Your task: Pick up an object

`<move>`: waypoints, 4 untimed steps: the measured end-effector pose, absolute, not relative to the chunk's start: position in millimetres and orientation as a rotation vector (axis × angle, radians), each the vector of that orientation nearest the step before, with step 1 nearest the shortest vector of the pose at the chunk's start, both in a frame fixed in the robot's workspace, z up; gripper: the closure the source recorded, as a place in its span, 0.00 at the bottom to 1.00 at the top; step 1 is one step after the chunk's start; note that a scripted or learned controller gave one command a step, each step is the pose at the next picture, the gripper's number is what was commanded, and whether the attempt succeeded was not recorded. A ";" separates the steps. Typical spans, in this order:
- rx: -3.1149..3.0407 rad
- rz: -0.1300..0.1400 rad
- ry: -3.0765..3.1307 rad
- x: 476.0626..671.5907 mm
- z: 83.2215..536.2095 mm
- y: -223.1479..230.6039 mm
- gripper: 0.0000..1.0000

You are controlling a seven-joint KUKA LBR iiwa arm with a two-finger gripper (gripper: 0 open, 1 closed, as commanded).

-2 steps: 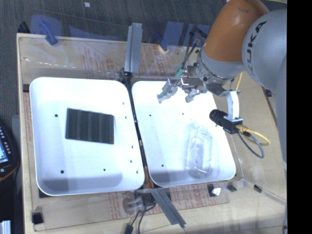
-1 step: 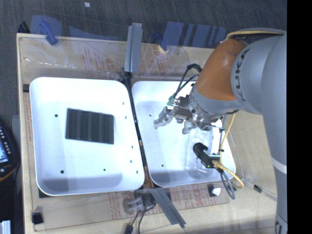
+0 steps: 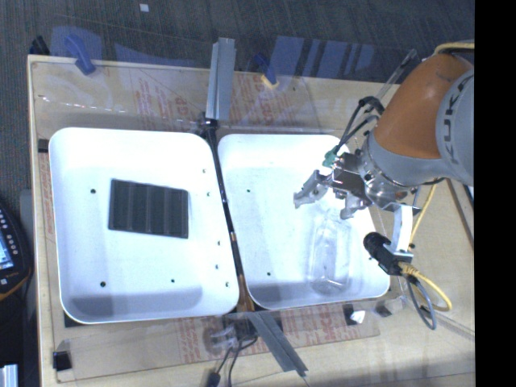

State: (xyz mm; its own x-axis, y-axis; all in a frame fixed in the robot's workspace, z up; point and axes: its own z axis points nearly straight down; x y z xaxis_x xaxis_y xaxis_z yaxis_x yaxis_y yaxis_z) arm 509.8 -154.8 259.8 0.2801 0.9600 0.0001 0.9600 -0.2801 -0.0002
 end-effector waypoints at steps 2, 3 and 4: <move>-3.012 0.004 -0.878 490.6 255.6 -190.0 0.00; -3.096 0.002 -0.525 477.5 267.4 -197.5 0.00; -3.054 0.005 -0.729 477.2 270.7 -209.0 0.00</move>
